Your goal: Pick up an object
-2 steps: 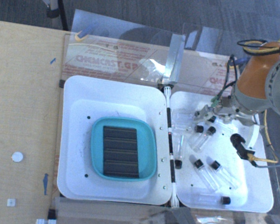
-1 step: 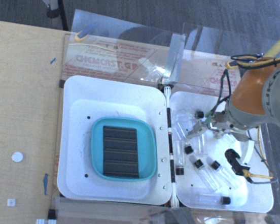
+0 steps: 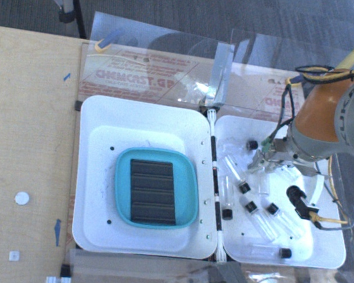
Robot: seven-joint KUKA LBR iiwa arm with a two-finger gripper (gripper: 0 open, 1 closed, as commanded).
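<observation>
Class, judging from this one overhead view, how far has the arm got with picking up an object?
Done: the arm has reached over the right bin, its gripper low near the clear tubes with black caps. In hand: nothing visibly held. Left: grasping and lifting. The teal tray lies untouched in the left bin.

I have one fixed camera, mounted above the tabletop (image 3: 18, 117) and looking down at a slant. Its field takes in both white bins whole, the left bin (image 3: 90, 158) near centre and the right bin (image 3: 327, 251) toward the right edge. Dark floor (image 3: 182, 2) shows along the top of the view. The arm (image 3: 335, 116) enters from the right. The standoff is moderate, so small items read coarsely.
</observation>
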